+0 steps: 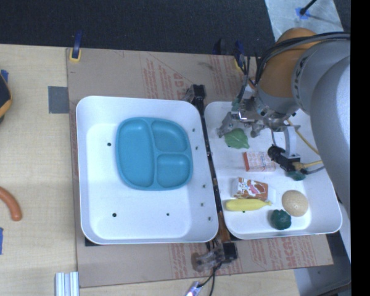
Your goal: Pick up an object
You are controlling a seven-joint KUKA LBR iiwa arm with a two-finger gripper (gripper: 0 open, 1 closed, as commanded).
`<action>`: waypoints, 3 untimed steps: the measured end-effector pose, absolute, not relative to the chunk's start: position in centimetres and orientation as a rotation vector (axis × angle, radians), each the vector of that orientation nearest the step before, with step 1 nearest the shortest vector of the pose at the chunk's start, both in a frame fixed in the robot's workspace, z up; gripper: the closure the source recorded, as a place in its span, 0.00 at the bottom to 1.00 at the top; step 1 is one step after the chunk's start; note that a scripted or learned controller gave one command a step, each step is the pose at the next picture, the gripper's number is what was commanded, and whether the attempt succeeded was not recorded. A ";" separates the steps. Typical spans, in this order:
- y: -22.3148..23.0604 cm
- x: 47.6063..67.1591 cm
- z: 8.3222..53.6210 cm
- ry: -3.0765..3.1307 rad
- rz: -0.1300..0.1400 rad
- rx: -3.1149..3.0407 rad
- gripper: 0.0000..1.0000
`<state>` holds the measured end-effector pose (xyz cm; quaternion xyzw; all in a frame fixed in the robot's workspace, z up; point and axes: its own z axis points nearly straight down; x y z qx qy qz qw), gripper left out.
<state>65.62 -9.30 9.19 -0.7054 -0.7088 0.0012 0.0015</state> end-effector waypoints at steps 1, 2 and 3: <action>-11.6 65.6 9.2 -2.224 0.002 -2.219 0.00; -9.5 65.6 9.2 -2.225 0.004 -2.214 0.00; -10.4 65.6 9.2 -2.223 0.003 -2.217 0.00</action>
